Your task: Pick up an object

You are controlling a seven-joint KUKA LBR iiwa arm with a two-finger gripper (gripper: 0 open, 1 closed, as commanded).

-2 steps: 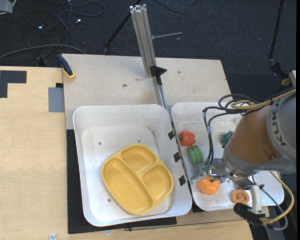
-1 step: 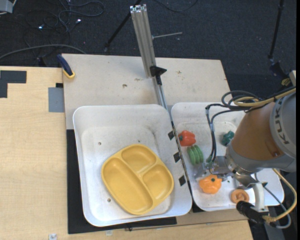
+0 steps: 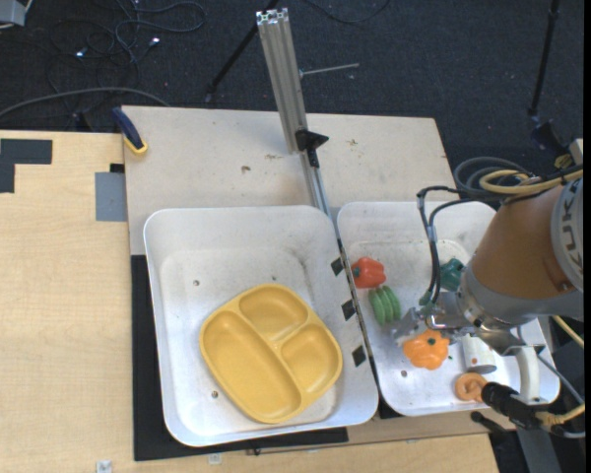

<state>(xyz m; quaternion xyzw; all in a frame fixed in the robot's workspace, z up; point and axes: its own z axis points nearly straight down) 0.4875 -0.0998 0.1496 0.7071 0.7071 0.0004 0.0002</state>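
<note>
My gripper point(image 3: 431, 325) hangs low over the right bin point(image 3: 399, 227), just above an orange toy pepper point(image 3: 427, 353) with a green stem. The pepper rests on the bin floor and touches or nearly touches the gripper's underside. To the left of the gripper lies a green ridged toy vegetable point(image 3: 384, 304), and beyond that a red pepper point(image 3: 368, 271). A teal object point(image 3: 452, 268) peeks out behind the wrist. Near the bin's front right corner sits a small orange-brown piece point(image 3: 467, 386).
The left bin point(image 3: 172, 264) holds a yellow divided plate point(image 3: 269, 351). A metal post point(image 3: 284, 77) rises behind the wall between the bins. The arm's grey body with its orange band point(image 3: 517, 254) covers the right bin's right side; cables run there.
</note>
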